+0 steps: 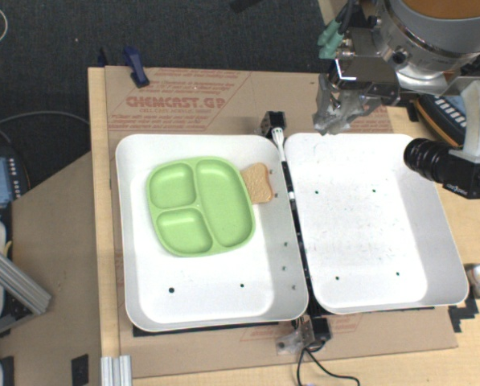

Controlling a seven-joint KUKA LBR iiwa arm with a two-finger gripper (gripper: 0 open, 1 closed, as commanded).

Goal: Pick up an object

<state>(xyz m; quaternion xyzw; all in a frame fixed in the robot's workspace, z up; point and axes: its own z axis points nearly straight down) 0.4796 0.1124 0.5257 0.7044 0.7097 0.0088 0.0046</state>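
Two white bins sit side by side on my counter point(183, 87), catalogued here from the near edge to the far.

Item one, nearest: left bin point(199, 304), shallow, white, its near floor bare apart from a few dark dots.

Item two: green tray point(199, 206), three compartments, rounded corners, lying flat in the far half of the left bin. Broad and low-walled; I judge it awkward for a two-finger pinch except at the rim.

Item three: tan biscuit-like piece point(259, 182), small, flat, roughly rectangular with a speckled face. It lies touching the tray's right rim, near the divide between the bins. I judge it the easier candidate, thin though it is.

Item four: right bin point(384, 240), white, speckled with fine dark marks.

Item five, farthest: my end effector point(336, 119), hanging over the far left corner of the right bin, well apart from both objects. Nothing is between its fingers; whether they stand wide or narrow I cannot tell from this angle.

Step in hand: the approach, by my judgement; no grasp is made. The next move calls for travelling left across the divide, centring over the chosen piece, then lowering until the fingers straddle it. A thin piece against the tray rim may slip or be nudged aside.
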